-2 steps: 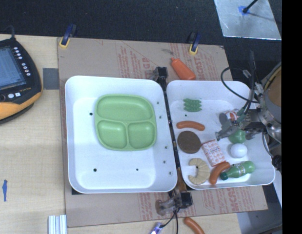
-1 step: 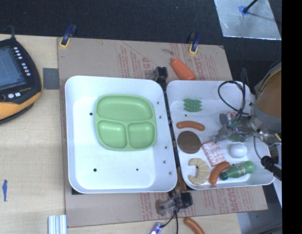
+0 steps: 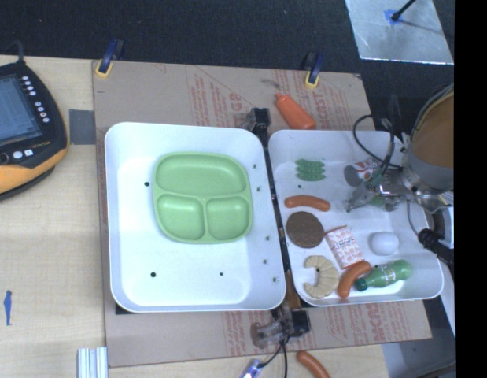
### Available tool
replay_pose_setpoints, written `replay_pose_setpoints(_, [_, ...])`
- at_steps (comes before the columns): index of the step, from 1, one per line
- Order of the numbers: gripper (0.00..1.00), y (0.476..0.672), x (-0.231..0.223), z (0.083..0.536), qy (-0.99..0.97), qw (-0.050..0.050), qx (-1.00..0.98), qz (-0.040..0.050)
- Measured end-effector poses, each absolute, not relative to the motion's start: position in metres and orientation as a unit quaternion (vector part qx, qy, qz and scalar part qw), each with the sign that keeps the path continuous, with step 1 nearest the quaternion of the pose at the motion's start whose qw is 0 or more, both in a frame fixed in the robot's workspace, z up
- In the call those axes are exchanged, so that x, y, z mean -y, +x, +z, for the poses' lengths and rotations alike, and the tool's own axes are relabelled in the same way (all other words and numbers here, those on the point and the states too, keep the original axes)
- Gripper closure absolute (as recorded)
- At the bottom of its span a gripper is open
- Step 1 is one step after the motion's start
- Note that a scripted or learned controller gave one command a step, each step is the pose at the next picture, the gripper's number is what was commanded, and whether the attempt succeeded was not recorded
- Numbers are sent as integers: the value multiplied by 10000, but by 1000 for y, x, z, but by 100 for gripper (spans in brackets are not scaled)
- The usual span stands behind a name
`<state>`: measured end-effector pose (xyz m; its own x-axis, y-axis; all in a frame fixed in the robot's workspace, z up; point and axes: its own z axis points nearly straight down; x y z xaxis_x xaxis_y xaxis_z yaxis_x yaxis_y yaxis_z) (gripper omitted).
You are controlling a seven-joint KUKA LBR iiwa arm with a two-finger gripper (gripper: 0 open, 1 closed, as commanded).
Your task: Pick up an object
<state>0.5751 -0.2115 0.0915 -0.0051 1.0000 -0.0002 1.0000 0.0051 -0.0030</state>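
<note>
The right bin [image 3: 284,144] holds several toy foods: a green leafy piece [image 3: 310,169], a sausage [image 3: 307,203], a brown round patty [image 3: 304,228], a croissant [image 3: 321,275], a red-and-white packet [image 3: 344,246], a white egg [image 3: 383,243], a second sausage [image 3: 352,278] and a green bottle [image 3: 387,274]. My gripper [image 3: 356,188] hangs over the right bin's upper right part, above the egg and right of the leafy piece. It stands open with nothing between its fingers. The arm [image 3: 432,144] reaches in from the right.
The left bin [image 3: 125,211] holds a green divided plate [image 3: 202,196]. An orange carrot-like piece [image 3: 294,112] lies outside the bins at the back, and another sausage [image 3: 314,363] lies at the front. A teach pendant [image 3: 19,128] rests at the far left.
</note>
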Motion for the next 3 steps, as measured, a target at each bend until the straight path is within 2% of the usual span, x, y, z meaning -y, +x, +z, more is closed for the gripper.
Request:
replay_pose_setpoints(1, [0, 652, 213, 90, -7046, 112, 7095, 74])
replay_pose_setpoints(2, [100, 650, 213, 99, -7035, 162, 7104, 97])
replay_pose_setpoints(3, [0, 650, 213, 99, -7032, 158, 7107, 93])
